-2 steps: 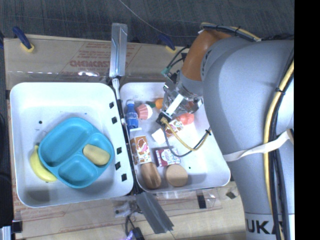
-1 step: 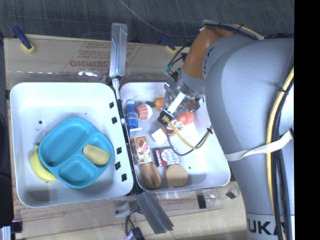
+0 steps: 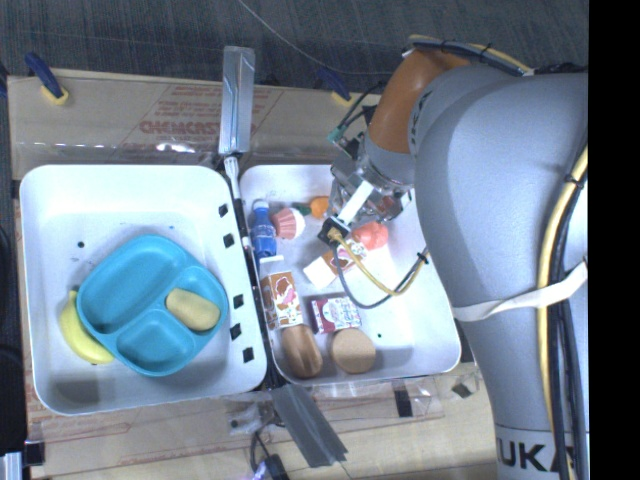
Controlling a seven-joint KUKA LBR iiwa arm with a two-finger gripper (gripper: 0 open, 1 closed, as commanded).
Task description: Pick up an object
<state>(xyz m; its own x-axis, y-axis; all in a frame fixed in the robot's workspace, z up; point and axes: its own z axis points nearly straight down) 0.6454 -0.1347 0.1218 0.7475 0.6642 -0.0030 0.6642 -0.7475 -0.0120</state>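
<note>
My gripper hangs low over the back of the right bin, under the grey arm with the orange band. Just in front of it lies a red rounded object, touching or nearly touching it; I cannot tell which. Left of the gripper sit a small orange piece, a pink cupcake and a blue bottle. A white block lies nearer the middle. At the front are a brown snack packet, a maroon packet, a long bread roll and a round bun.
The left bin holds a blue divided plate with a yellow-brown potato-like item on it. A banana lies under the plate's left edge. A yellow cable loops above the right bin's middle. The bulky arm covers the bench's right side.
</note>
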